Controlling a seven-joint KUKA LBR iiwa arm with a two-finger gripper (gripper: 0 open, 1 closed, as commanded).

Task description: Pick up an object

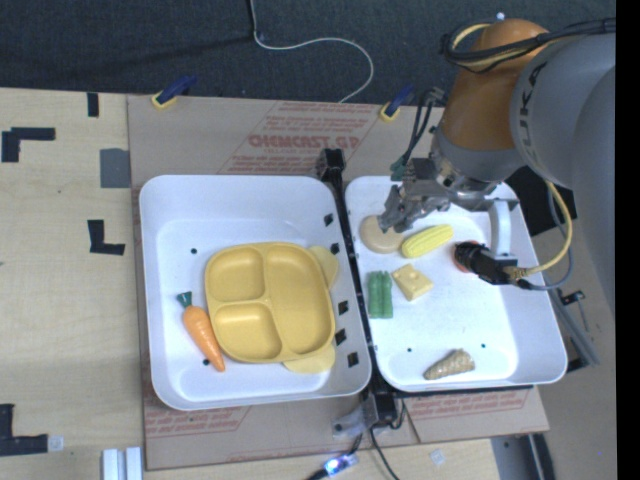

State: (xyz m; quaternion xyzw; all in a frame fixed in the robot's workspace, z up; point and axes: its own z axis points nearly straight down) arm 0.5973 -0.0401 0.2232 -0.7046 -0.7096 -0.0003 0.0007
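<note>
the end effector (pixel 400 211) hangs low over a tan disc (pixel 377 235) beside the corn cob (pixel 426 240); its opening cannot be told.

Lighting: even, moderately bright, diffuse, from overhead. Shadows: soft and short; a faint one under the yellow divided tray (pixel 270 301) in the left bin (pixel 165 213), another beneath the hand (pixel 408 206) on the right bin (pixel 530 353). Glare: mild sheen on the arm's orange band (pixel 490 78); white bin floors close to overexposed, little surface detail. Dark cloth (pixel 120 23) behind the table (pixel 60 298) underexposed, nearly featureless. Focus: soft overall, low resolution; edges of small items slightly fuzzy; print on the cardboard sheet (pixel 290 138) hard to read. Edge distortion: none evident. Colour: slightly warm.
</note>
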